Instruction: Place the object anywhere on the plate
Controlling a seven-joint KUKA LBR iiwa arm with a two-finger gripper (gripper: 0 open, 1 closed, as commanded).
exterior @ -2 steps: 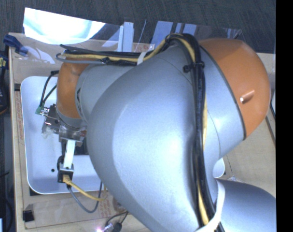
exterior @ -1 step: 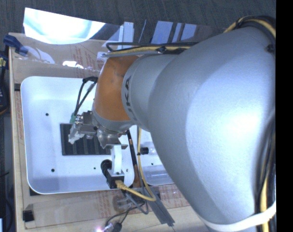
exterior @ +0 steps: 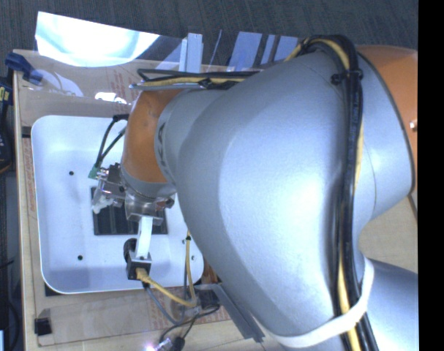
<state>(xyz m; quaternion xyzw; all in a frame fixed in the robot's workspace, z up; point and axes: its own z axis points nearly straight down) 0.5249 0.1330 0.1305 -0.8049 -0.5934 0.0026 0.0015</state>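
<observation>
You're looking at the grey arm (exterior: 295, 196), which covers most of the view and reaches down into the left white bin (exterior: 53, 196). Its gripper (exterior: 126, 214) hangs low over the bin floor. You cannot tell how the jaws stand, nor where the object or plate lies, hidden beneath the arm.

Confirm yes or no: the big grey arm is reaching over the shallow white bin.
Yes. The big grey arm stretches from the right, its orange band above the wrist over the shallow white bin.
</observation>
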